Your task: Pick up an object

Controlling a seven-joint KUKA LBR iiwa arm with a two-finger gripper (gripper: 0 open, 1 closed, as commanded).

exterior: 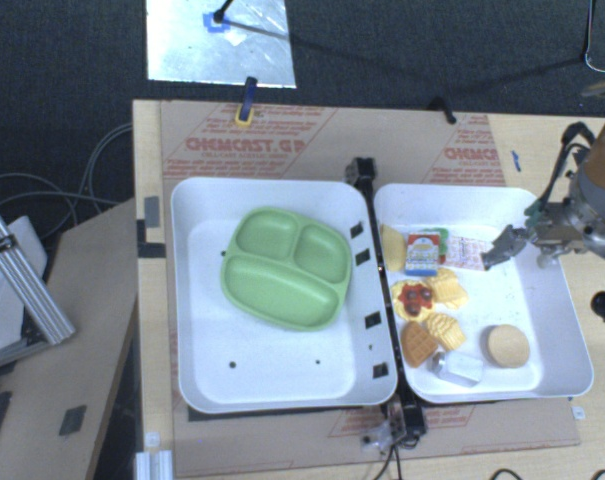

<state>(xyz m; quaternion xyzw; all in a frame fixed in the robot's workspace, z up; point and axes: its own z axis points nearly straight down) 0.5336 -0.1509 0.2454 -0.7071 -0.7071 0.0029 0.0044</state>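
The right bin (552, 298) holds several small play-food items. A blue, red and green packet (425, 250) lies at its back left, with a pink and white packet (466, 252) beside it. Below them are a red piece (414, 296), yellow pieces (448, 290), a waffle-like piece (420, 341), a round tan bun (506, 346) and a clear wrapper (461, 368). My gripper (494, 254) reaches in from the right over the bin's back half, its tip just right of the pink and white packet. I see nothing held in it.
The left bin (202, 368) carries a green divided plate (287, 266). A black divider with clips (377, 268) runs between the bins. Cardboard lies under both. A metal sheet (222, 28) sits at the back, and cables trail on the left.
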